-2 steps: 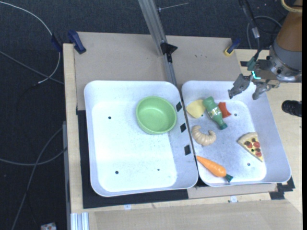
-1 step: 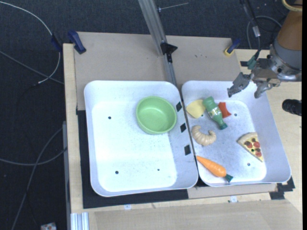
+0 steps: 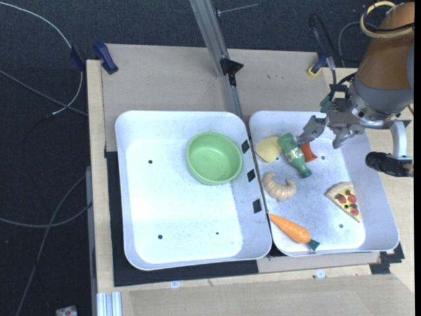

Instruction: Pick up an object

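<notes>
White bins sit side by side on a pale wooden bench. The robot's gripper hangs over the far part of the right bin, its two fingers spread apart with nothing between them.

A green bottle lies tilted on the bin floor just beside the finger nearer the divide between the bins, and outside the gap between the fingers. Whether that fingertip touches the bottle cannot be told. A red patch sits against the bottle's side, either a label or a separate piece. Any lettering on it is too small to read.

A yellow piece touches the bottle on the side away from the gripper. Toward the camera lie a croissant-shaped piece, a pizza slice with red dots, and a carrot near the bin's front rim, each apart from the others and from the gripper.

The left bin holds a green bowl, upright and near its far right corner.

The arm, with its orange band, is cut off at the upper right edge. A metal rail slants down from the top edge to the gap between the bins and covers part of the bench behind it.
</notes>
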